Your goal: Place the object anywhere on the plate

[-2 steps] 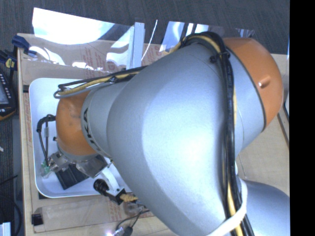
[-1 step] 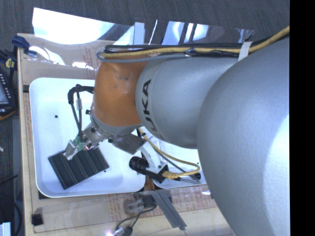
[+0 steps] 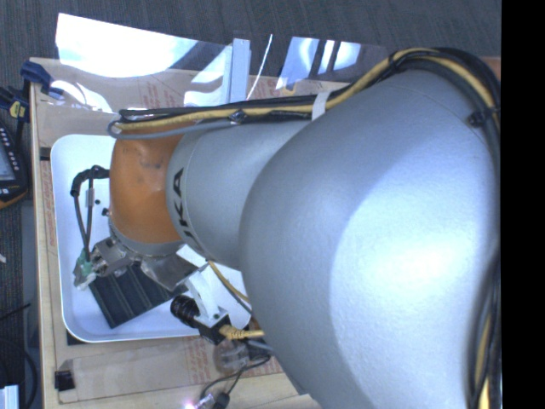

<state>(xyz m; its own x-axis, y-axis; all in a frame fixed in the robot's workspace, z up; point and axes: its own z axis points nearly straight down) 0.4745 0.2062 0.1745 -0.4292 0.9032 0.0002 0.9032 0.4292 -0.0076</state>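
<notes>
Object location is something we cannot tell from the camera view, because the grey arm (image 3: 366, 228) reaches in from the right and its bulk covers nearly all of both bins, the plate's likely spot included. We see the orange band (image 3: 140, 186) above the wrist hanging over the left bin (image 3: 60, 194), with the wrist turned downward so the gripper (image 3: 128, 295) sits low, close to the bin's white floor near its front corner. We judge that this posture suits a reach into the bin, either to pick or to set down. Whether the gripper is released, clenched, or grasping anything, we cannot tell; its dark body hides the tips.
</notes>
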